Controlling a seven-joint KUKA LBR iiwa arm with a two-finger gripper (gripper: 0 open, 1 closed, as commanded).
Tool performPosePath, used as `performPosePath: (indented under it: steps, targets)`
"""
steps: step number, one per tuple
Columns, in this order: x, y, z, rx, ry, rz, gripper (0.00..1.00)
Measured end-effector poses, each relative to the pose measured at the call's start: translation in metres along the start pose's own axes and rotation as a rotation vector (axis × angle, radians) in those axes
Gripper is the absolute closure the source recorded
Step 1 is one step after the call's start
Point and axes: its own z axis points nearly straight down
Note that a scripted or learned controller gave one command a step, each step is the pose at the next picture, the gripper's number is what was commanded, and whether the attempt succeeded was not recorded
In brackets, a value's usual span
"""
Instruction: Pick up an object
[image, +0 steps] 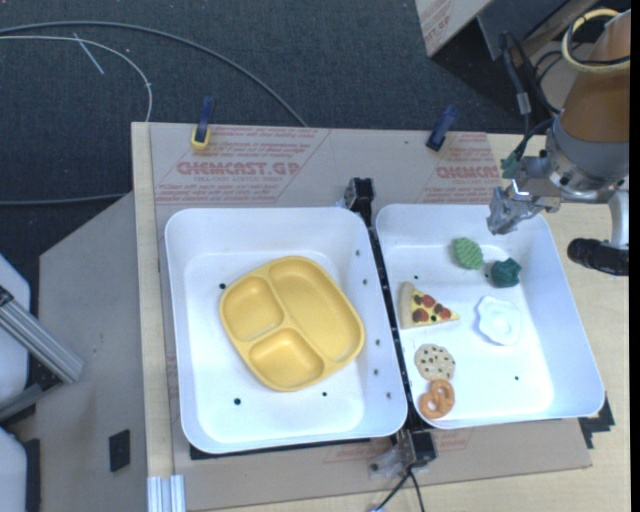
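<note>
The right bin holds several toy foods: a light green piece, a dark green piece, a pizza slice, a white fried egg, a cookie and a pretzel. My gripper hangs over the bin's far right corner, above and to the right of the light green piece. Nothing shows between its fingers.
A yellow divided plate lies in the left bin. Two blue clamps hold the cardboard at the back. A black clip sits between the bins at the far edge. Cables run over the dark floor behind.
</note>
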Motion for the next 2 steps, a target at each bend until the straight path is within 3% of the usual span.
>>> performPosePath:
  steps: [2]
  targets:
    - [0.097,0.002,0.003,0.005,0.003,-0.004,1.0]
